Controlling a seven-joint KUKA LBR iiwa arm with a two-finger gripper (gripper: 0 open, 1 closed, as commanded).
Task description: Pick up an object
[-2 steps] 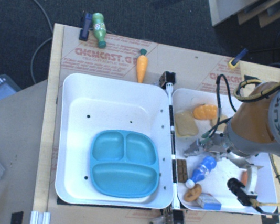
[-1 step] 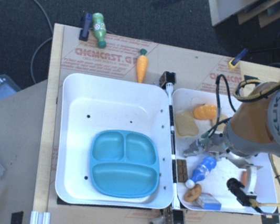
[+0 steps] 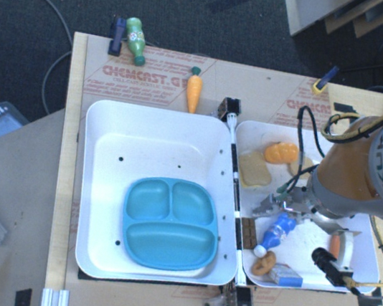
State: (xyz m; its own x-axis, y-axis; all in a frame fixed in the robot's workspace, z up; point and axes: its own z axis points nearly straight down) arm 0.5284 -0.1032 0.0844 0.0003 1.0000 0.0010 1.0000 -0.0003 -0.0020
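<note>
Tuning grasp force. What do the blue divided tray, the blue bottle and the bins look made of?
Divided tray: likely moulded plastic, matte, uniform light blue with soft rounded ridges. Blue bottle: probably thin plastic, white cap, slight sheen. Left bin and right bin: seemingly white plastic, smooth and semi-glossy, with rolled rims.

Bench (image 3: 152,84): flat brown board surface printed with red lettering along its far edge. Two shallow white bins rest directly on it, side by side and touching along their inner walls. The left bin (image 3: 94,169) takes up the middle and near part of the bench; the right bin (image 3: 253,133) sits toward the right edge. A toy carrot (image 3: 193,92) lies on the bare board near the far edge, just beyond the left bin. A green bottle (image 3: 135,40) and a dark blue object (image 3: 116,35) lie together at the far-left corner.
</note>
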